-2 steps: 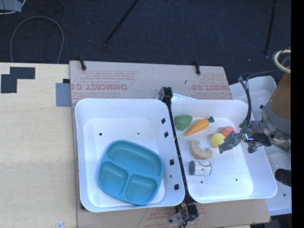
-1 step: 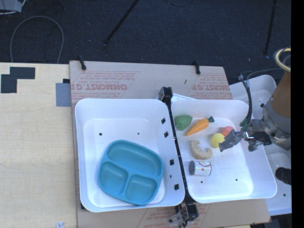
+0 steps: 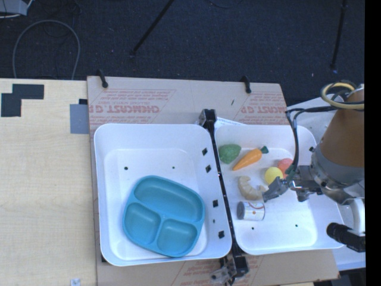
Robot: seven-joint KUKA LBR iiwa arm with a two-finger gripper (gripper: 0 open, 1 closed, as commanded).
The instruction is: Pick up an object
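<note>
The right bin (image 3: 297, 234) holds several small objects. A green lumpy piece (image 3: 228, 153) lies at its back left, with an orange carrot (image 3: 247, 159) beside it. A yellow ball (image 3: 272, 174) and a red piece (image 3: 286, 164) sit near the middle. A tan curved piece (image 3: 249, 188) lies in front of them, and a white can (image 3: 251, 211) lies on its side nearer the front. My gripper (image 3: 276, 189) hangs low over the bin, just right of the tan piece and just below the yellow ball. It partly covers the red piece.
The left bin (image 3: 113, 142) holds a blue divided plate (image 3: 164, 215). A black divider (image 3: 217, 183) runs between the two bins. The arm (image 3: 342, 148) fills the right side of the right bin. Cardboard (image 3: 178, 103) lies under both bins.
</note>
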